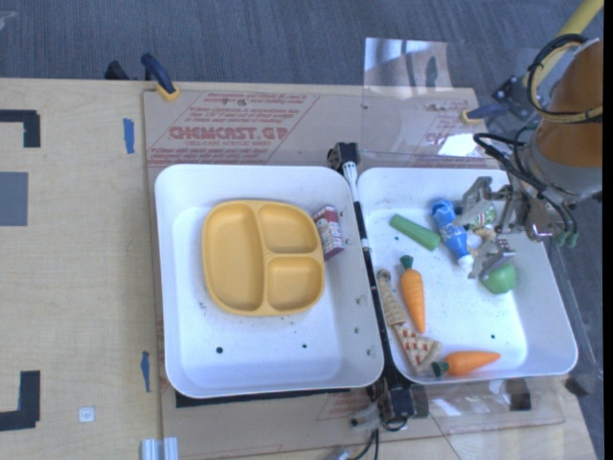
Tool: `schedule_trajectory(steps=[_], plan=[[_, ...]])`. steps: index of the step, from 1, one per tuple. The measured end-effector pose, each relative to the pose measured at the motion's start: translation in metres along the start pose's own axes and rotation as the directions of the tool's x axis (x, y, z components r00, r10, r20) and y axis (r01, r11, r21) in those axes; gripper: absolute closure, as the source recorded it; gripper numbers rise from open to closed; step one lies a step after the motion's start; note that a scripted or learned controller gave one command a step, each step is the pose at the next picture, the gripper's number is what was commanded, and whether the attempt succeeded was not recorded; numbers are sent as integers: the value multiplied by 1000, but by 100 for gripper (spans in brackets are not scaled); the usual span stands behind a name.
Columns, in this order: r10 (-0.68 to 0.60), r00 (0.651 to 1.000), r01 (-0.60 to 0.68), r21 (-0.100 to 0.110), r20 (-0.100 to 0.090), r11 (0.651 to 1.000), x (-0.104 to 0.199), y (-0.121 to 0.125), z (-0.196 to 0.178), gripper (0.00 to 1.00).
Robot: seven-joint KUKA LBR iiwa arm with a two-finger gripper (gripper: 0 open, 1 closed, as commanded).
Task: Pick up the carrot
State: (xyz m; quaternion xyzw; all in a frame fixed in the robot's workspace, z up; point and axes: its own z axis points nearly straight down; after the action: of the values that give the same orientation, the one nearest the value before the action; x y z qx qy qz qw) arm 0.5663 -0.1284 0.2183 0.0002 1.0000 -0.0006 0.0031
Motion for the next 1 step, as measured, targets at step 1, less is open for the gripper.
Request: schedule_trajectory(steps=[1], plan=[[-42, 999, 42, -6, -5, 999, 18, 65, 35, 0]])
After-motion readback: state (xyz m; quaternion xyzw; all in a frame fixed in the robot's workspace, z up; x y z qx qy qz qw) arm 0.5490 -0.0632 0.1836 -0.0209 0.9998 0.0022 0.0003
